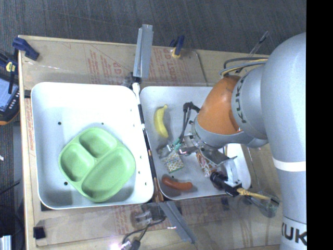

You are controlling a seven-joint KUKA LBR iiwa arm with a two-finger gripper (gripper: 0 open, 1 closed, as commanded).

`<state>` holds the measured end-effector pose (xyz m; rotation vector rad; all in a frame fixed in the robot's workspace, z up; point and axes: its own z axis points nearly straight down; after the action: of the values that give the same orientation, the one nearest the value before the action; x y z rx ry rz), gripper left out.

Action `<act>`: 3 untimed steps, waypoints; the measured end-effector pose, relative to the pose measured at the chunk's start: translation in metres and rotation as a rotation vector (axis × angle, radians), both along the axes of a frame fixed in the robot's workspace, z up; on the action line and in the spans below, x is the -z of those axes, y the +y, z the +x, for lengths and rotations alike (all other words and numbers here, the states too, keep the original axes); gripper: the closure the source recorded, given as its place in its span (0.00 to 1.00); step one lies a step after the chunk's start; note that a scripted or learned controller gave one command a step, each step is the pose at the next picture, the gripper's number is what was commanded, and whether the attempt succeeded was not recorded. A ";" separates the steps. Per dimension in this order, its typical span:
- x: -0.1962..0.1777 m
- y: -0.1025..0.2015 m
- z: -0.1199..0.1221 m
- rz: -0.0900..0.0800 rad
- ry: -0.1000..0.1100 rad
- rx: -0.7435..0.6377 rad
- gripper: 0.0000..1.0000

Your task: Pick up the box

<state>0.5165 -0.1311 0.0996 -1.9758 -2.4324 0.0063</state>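
Currently logging, on a brown board bench [78,61]: two shallow white bins, smooth, matte, round-cornered, set edge to edge.

In the view's left bin [47,108]: a pale green plate [96,163], plastic-looking, rounded, moulded into three compartments.

In the view's right bin [156,95]: a yellow banana [161,121], gently curved, lengthwise along the shared wall; a reddish-brown sausage [177,183], glossy, crosswise near the bin's lower edge in the view; and the box [174,163].

Box: small, flat-faced, sharp-cornered, pale top covered in a fine speckled multicolour print. Sits on the bin floor in the half of the right bin nearer the shared wall, between banana and sausage, just beside the sausage. Top face near square, so long axis not determinable. Turned askew, with corners rather than edges toward the bin walls.

Gripper [174,150]: metallic, thin wires around it, right at the box's upper edge in the view. Touching or just clear: cannot tell. Open or closed: cannot tell either. Hangs from the grey arm [260,103], smooth rounded casing, glossy orange band [218,113] above the wrist, overhanging much of the right bin.
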 end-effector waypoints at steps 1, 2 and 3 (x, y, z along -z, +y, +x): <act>-0.139 0.035 -0.033 -0.001 -0.008 -0.190 1.00; -0.013 0.004 -0.041 0.000 -0.002 0.009 1.00; -0.150 0.070 -0.039 -0.001 -0.009 -0.169 1.00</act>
<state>0.4776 -0.0607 0.2501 -1.7676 -2.5970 -0.0008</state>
